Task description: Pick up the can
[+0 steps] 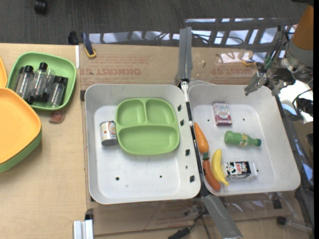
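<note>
My pincer (266,81) hangs over the far right corner of the right bin, at the end of my grey arm (303,44) with its orange band. I cannot tell its state from here; nothing is visibly caught in it.

Below it, the shallow white right bin (286,178) holds one small pink and white carton (222,114), one green plastic bottle (241,139) lying on its side, one black and white carton (239,170) also lying down, one yellow banana (218,167), and two orange carrots (201,138) along the bin's left wall.

The shallow white left bin (144,183) holds one green divided plate (147,125). The small silver can with a printed label (108,133), the one I must pick up, lies on its side at the left of that bin, just beside the plate's left edge.

Outside the bins, on the wooden bench at far left, sit one green tray of small dark-capped bottles (42,79), about four, and a stack of orange plates (17,133).

I judge the risks thus: the can is well apart from my pincer, across both bins. Lying on its side, it may roll when touched. The plate beside it leaves little room, so I may strike the plate's rim or push the can away.
</note>
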You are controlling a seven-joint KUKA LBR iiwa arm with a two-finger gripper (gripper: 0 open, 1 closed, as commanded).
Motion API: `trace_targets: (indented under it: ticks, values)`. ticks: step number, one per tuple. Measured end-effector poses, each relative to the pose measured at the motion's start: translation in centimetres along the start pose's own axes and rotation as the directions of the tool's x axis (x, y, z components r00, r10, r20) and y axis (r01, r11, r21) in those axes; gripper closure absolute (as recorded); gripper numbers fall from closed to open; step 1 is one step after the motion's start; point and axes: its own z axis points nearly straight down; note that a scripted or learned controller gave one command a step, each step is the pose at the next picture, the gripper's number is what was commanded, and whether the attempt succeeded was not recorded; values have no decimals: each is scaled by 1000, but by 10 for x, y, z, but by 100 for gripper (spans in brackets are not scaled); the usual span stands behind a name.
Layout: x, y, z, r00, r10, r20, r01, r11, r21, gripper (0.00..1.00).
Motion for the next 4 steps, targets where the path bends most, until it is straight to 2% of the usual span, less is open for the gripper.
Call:
trace_targets:
  ticks: [1, 2, 3, 4]
  values:
    - [-37, -106, 80, 996, -93, -1, 93, 996, 0, 0]
    - [-34, -85, 128, 997, -81, 6, 81, 996, -22, 0]
    - [-34, -85, 120, 997, -78, 6, 78, 997, -21, 100]
    - [11, -26, 115, 993, 115, 1, -115, 993, -1, 100]
